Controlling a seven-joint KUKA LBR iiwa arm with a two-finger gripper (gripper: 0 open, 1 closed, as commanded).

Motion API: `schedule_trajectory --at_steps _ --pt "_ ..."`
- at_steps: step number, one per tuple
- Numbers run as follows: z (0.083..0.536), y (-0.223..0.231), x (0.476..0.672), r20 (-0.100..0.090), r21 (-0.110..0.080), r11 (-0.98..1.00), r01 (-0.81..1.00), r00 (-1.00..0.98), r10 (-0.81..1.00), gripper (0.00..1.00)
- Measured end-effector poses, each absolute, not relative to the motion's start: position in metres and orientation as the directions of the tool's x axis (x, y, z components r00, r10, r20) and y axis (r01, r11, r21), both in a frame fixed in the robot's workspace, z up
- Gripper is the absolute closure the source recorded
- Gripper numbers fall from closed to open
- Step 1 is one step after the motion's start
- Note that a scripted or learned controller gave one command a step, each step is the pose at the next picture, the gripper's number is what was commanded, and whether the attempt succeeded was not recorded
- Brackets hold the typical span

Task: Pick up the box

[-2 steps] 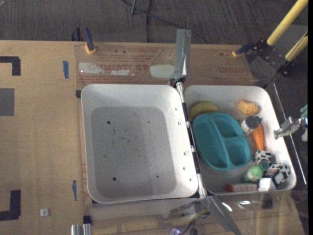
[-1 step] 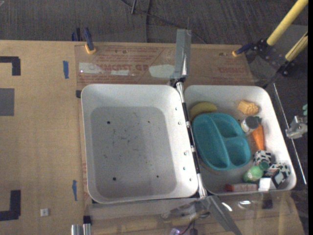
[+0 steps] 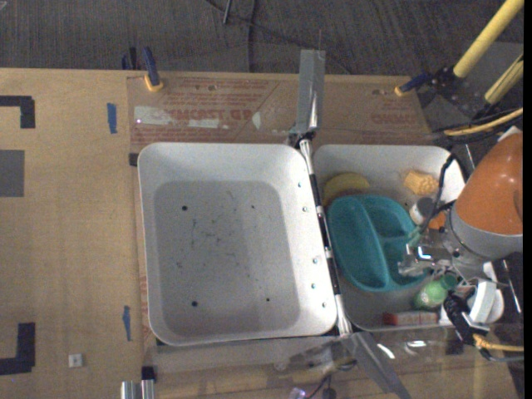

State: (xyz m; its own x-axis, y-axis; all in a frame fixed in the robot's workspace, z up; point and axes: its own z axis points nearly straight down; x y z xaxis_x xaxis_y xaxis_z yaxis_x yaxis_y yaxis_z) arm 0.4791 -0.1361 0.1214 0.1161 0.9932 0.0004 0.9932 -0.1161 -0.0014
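Note:
A teal open-topped box (image 3: pixel 366 239) lies in the right white bin (image 3: pixel 374 150), against its left wall. My gripper (image 3: pixel 413 260) hangs low over the box's right rim, below the grey wrist and the orange band (image 3: pixel 499 194). The arm's body hides the bin's right side.
Beside the box lie a yellow rounded object (image 3: pixel 345 185), an orange-yellow sponge-like piece (image 3: pixel 418 181), a green ball (image 3: pixel 432 293) and a flat red item (image 3: pixel 409 317). The left white bin (image 3: pixel 216 239) adjoins it across a metal divider (image 3: pixel 320 231). Cables and yellow rods (image 3: pixel 490 32) stand at the back right.

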Motion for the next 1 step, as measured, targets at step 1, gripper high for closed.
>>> schedule_trajectory --at_steps 1 --pt "0.1652 -0.2089 0.4793 -0.001 0.0 -0.347 0.938 0.347 0.938 1.0"
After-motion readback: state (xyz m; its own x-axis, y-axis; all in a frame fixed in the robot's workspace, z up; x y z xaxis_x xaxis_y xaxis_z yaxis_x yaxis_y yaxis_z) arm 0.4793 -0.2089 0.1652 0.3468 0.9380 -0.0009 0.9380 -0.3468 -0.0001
